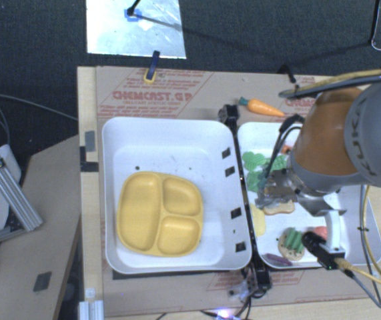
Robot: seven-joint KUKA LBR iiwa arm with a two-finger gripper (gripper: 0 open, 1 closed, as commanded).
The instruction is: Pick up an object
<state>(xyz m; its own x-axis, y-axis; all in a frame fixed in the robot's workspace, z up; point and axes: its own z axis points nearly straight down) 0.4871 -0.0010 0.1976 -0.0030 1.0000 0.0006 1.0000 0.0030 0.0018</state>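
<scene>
- On the bench board (177, 89), under the two bins, red print reads "CHEMCAST GP"
- Left bin (170, 139) holds a yellow tray (158, 213) with three compartments
- Right bin (257, 135) holds small toy foods: a green leafy piece (255, 160), a beige piece (278, 209), a round green-and-tan piece (290, 242)
- A toy carrot (262, 107) lies on the board, outside the bins
- Arm (340, 139) is over the right bin; the gripper (273, 191) state I cannot tell

Robotics lab, KUKA arm (350, 139), 2 white bins (170, 135), cables (3, 112)
</scene>
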